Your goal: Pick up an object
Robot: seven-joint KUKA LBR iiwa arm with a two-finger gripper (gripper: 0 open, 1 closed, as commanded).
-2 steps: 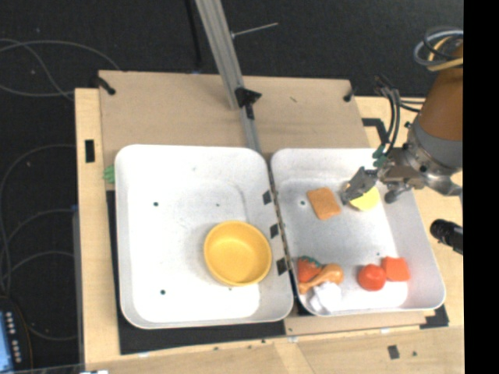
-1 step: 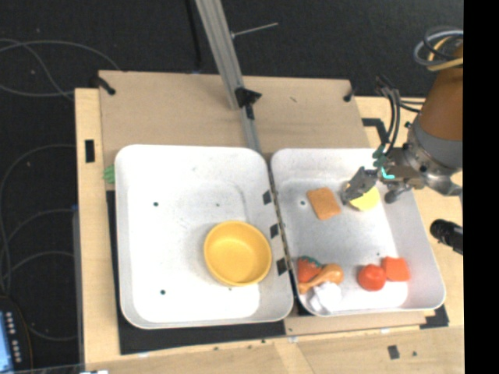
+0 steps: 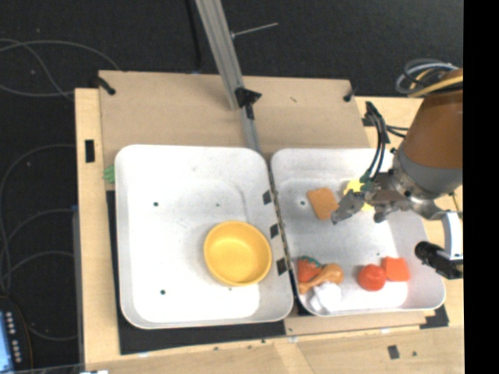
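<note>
Pincer (image 3: 343, 211) hanging over the right bin (image 3: 405, 301), just at 3 o'clock of a tan block (image 3: 321, 202); how far it is open I cannot tell. Red ball (image 3: 371, 277) and orange cube (image 3: 396, 269) touch at 5 o'clock. Yellow bowl (image 3: 237, 253) sits in the left bin (image 3: 156, 178) on the desk (image 3: 171, 107)

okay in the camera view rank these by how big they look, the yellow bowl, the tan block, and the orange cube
1. yellow bowl
2. tan block
3. orange cube, only slightly smaller than the tan block, so that order is unsure.
</note>
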